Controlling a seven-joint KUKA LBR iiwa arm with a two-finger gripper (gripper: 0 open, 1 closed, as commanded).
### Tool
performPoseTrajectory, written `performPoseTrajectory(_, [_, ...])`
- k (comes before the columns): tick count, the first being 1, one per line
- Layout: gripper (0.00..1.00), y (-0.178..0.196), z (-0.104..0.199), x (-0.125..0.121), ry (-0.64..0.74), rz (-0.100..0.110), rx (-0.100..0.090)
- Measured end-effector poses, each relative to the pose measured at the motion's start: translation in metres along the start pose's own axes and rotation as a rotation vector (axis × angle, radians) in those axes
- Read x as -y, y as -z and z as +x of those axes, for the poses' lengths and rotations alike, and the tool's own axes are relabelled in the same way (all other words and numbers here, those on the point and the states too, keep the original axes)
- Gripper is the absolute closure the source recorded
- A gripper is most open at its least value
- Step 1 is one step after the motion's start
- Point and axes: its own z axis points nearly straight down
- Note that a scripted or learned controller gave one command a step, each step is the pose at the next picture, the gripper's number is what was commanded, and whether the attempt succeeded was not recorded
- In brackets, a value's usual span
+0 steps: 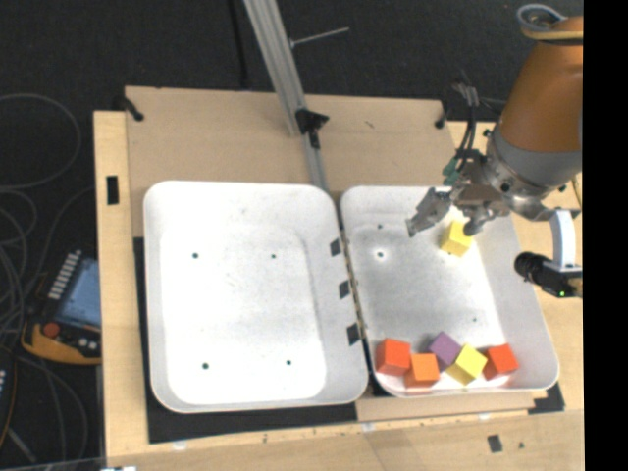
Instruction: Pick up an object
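my pincer (448, 218) spread wide, yellow cube (454, 239) just below between my fingers, not gripped. right bin (510, 292) also holds five cubes (446, 358) along near edge; left bin (162, 263).

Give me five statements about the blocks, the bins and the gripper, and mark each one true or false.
1. A yellow block lies apart from the others, near the gripper. True.
2. The purple block lies in the left bin. False: it lies in the right bin.
3. The block cluster sits along the right bin's near edge. True.
4. The cluster holds three purple blocks. False: one purple, beside orange and yellow ones.
5. The arm reaches in from the view's left. False: from the right.
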Motion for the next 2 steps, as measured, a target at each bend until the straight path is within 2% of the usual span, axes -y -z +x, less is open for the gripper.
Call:
performPoseTrajectory(1, [0.0, 0.024, -0.074, -0.008, -0.002, -0.001, 0.004])
performPoseTrajectory(2, [0.0, 0.014, -0.116, -0.047, 0.001, 0.0, 0.004])
